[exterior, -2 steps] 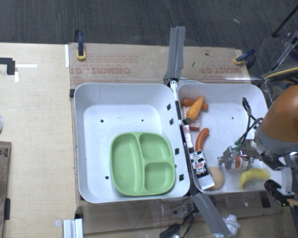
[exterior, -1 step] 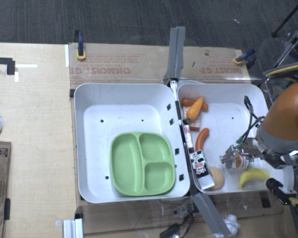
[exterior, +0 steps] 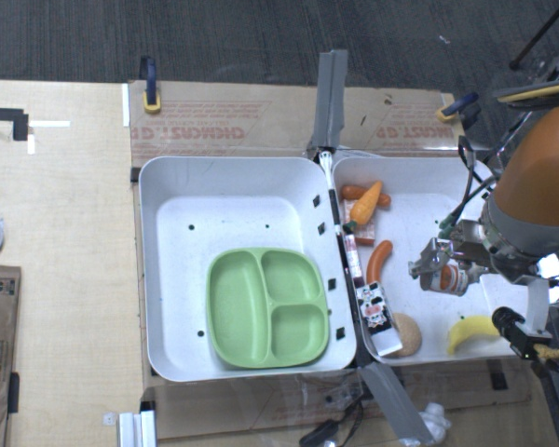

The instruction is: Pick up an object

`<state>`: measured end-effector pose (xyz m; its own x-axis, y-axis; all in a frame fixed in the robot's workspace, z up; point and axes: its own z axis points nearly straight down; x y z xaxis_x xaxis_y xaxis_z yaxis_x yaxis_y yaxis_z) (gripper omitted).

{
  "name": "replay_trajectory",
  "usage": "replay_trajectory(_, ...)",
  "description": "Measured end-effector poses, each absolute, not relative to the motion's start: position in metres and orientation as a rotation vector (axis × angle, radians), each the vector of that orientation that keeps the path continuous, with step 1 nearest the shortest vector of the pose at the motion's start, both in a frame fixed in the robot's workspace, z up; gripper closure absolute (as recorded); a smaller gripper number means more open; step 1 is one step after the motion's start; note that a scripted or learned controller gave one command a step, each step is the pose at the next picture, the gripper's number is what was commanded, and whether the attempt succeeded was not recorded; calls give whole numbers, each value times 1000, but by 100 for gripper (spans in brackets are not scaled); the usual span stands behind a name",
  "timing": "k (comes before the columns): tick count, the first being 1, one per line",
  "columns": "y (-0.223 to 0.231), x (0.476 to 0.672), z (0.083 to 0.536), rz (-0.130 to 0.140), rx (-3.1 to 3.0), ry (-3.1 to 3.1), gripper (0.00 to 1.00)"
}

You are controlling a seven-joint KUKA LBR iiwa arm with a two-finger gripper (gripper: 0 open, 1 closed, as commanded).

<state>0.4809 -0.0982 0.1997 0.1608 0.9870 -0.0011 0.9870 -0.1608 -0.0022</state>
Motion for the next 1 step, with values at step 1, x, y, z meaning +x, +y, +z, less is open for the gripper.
replay_trajectory(1, -99, 482, 208, 7, -2390, -2036, 100)
